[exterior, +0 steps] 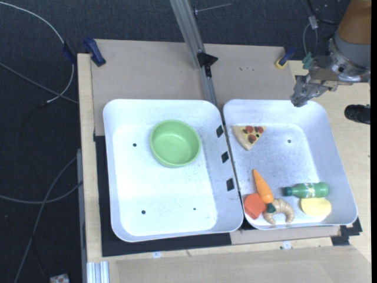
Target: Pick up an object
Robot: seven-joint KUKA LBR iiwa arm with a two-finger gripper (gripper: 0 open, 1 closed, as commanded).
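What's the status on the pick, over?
Claw above right bin's far rim, holding nothing. Pizza slice nearest; carrot, bottle and other toys clustered at near edge. Nothing in the way.

One fixed cam, mounted above the bench [147, 58], looking down at a slant from the near side, so the far edge sits toward top of frame. Set back enough to take in both white bins whole, left bin [118, 158] & right bin [330, 152], plus dark floor around. The arm [353, 34] enters at far right w/ only its wrist end in frame.
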